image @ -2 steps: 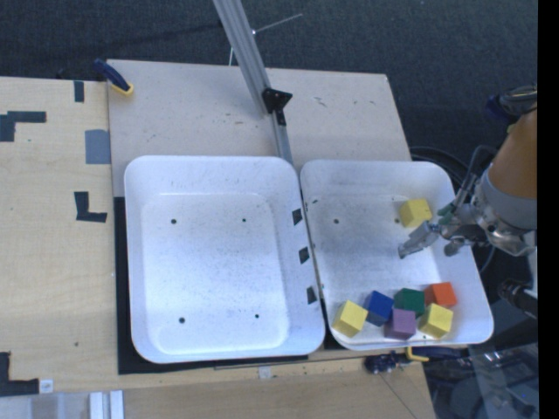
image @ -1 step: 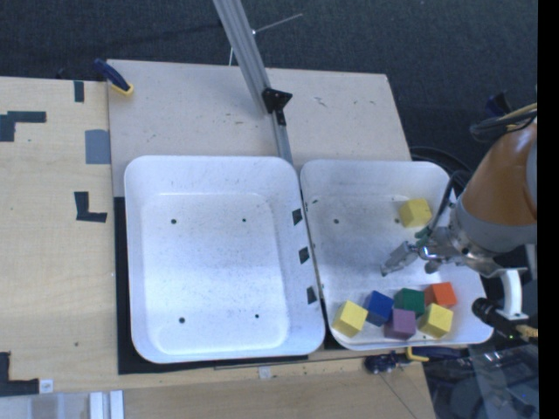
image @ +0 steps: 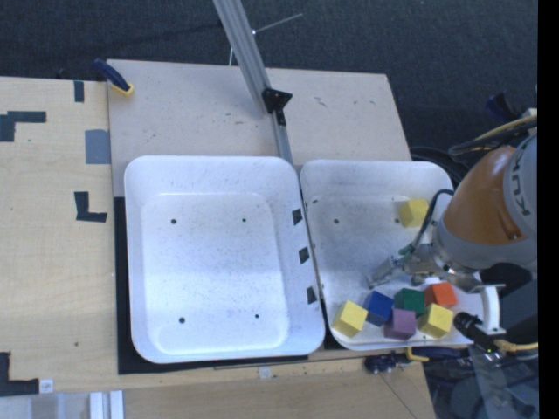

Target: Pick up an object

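Note:
Several small cubes lie in the right bin (image: pixel 349 190). A yellow cube (image: pixel 412 211) sits alone near the bin's far right side. Along the near edge, a yellow cube (image: pixel 351 318), a blue cube (image: pixel 379 306), a green cube (image: pixel 409 301), a purple cube (image: pixel 402 322), an orange cube (image: pixel 443 294) and another yellow cube (image: pixel 438 319) are clustered together. My gripper (image: pixel 391 271) is low in the right bin, just above and left of the cluster, over bare bin floor. No cube is visibly in its grasp.
The left bin (image: pixel 210 173) stands beside the right one, with a shared rim between them. A grey metal bar (image: pixel 249 51) slants across the bench behind the bins. The arm's orange band (image: pixel 489 203) overhangs the right bin's right edge.

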Motion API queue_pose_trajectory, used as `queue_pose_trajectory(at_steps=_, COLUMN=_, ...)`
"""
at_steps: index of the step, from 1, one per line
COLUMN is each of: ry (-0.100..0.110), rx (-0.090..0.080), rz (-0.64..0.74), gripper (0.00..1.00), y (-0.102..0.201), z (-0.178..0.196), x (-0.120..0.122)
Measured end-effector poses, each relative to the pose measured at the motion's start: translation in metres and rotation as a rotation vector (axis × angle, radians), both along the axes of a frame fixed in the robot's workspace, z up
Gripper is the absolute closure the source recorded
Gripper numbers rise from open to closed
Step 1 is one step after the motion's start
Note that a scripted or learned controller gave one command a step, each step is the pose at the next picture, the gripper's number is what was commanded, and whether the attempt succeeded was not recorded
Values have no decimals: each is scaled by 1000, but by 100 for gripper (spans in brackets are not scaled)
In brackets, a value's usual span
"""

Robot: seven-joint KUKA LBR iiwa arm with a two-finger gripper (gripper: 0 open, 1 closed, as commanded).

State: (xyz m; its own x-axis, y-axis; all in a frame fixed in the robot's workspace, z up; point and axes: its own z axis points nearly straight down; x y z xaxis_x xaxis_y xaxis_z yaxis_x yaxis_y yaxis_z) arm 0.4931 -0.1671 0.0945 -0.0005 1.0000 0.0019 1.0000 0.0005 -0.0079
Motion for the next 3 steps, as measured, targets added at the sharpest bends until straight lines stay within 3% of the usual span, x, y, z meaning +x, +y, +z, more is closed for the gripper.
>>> queue_pose_trajectory(at_steps=1, ry=-4, rx=0, rz=2, gripper=100, y=0, z=13, x=1)
queue_pose_trajectory(at_steps=3, ry=-12, rx=-3, rz=2, gripper=100, y=3, z=112, x=-9)
